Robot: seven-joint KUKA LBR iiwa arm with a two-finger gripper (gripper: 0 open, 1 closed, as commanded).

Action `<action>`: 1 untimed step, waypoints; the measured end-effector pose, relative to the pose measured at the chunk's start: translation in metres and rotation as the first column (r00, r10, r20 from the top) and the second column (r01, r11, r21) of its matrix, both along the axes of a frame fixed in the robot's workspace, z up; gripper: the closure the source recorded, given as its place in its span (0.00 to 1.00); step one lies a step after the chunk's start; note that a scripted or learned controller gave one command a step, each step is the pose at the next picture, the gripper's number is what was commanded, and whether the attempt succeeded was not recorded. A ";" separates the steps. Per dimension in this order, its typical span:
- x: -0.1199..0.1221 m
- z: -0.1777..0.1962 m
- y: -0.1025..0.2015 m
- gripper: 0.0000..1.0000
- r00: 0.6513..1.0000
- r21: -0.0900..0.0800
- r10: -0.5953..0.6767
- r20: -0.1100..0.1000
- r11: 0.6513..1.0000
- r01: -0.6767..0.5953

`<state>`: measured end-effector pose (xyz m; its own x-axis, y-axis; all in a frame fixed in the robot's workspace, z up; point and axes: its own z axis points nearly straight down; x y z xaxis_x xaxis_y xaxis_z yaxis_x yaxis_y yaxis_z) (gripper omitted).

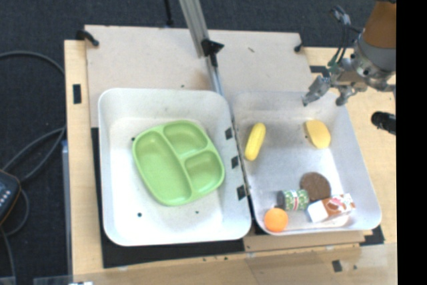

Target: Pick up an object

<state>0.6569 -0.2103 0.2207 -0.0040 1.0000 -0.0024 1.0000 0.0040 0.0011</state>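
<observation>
Yellow marks the two likeliest picks in the right-hand shallow white bin [357,163]. A long yellow plastic banana [255,141] lies toward ten o'clock of that bin's floor, its long axis running from about one o'clock down to seven o'clock. A stubbier yellow lemon-shaped piece [318,133] sits toward one o'clock of the bin, its length pointing from eleven to five o'clock, well apart from the banana.

The two-finger gripper [329,91] hangs at the bin's one o'clock corner, above the rim and just up from the lemon-shaped piece; its fingers are spread apart with nothing between them.

Toward six o'clock of the same bin a cluster crowds together: a round brown disc [315,184], a small green-and-white can [293,199] on its side, an orange ball [276,219], and a red-and-white carton [330,208] lying flat, the carton touching the disc.

The left white bin [113,110] carries a light green divided plastic plate [178,161].
</observation>
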 end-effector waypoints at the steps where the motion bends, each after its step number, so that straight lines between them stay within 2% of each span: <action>1: 0.000 0.000 0.000 0.00 1.000 -0.001 0.001 -0.001 1.000 -0.001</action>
<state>0.6568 -0.2105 0.2207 -0.0052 1.0000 -0.0031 1.0000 0.0052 0.0004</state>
